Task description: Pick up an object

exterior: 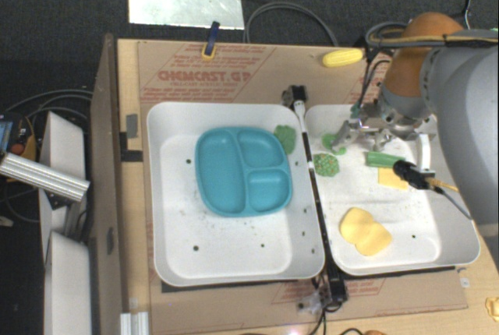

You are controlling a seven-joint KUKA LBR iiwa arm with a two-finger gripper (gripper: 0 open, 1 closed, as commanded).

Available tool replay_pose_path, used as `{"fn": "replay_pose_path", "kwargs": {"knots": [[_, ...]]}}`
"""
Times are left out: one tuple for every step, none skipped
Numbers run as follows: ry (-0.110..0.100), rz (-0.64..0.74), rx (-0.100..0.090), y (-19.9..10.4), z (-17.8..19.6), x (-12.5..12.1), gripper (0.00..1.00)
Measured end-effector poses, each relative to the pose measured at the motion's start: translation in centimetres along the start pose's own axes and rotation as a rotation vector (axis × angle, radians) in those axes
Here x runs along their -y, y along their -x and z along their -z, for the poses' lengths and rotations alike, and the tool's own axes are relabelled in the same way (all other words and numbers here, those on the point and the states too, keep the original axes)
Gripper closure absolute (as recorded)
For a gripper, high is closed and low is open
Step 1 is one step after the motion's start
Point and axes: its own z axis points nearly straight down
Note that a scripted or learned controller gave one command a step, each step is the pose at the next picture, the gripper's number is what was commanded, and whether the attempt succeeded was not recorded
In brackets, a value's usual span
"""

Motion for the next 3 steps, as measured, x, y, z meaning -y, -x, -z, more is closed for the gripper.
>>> {"fn": "replay_pose_path", "kwargs": {"knots": [[0.021, 0.008, -0.006, -1.3, 3.2, -0.3, 0.00], [0.042, 0.007, -0.004, 1.5, 4.5, 1.9, 0.00], [0.044, 0.015, -0.005, -1.8, 0.1, -1.0, 0.00]]}}
